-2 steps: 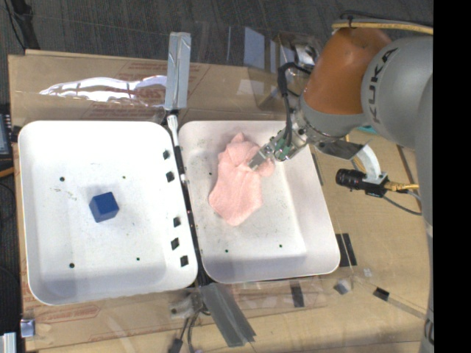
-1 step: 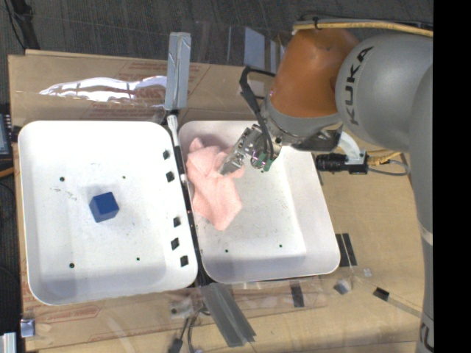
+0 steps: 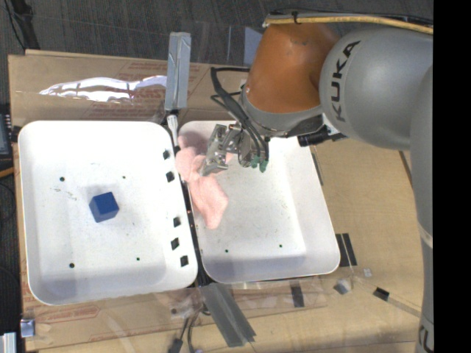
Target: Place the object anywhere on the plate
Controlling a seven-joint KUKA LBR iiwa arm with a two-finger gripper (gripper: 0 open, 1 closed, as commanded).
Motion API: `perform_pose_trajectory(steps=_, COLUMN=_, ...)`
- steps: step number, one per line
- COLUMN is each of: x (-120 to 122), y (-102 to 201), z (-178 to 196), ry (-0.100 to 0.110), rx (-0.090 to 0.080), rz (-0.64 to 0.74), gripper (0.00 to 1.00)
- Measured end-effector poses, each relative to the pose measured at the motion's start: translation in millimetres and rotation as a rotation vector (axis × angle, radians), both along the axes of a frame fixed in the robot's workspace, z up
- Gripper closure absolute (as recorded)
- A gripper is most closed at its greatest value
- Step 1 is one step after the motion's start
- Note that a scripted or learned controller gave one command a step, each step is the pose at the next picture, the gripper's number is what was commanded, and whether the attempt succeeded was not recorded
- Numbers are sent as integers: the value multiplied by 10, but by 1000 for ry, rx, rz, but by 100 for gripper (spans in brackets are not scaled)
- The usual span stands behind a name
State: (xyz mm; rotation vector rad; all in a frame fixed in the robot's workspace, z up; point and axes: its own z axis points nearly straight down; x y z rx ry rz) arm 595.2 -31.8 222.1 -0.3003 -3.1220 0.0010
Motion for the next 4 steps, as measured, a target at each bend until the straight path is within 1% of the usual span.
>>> perform_pose_trajectory(steps=1, x=63, y=595, z=-36, ry=-2, rx=0, rz=194, gripper=100)
perform_pose_trajectory(steps=2, x=34, y=1116, z=-101, ry=1, rx=0, rz=197, gripper=100)
perform_pose_trajectory(steps=3, x=61, y=1620, z=6, ry=-1, rx=0, rz=197, gripper=100)
perform_pose_trajectory(steps=4, x=62, y=1618, z=6, ry=-1, rx=0, rz=196, gripper=0)
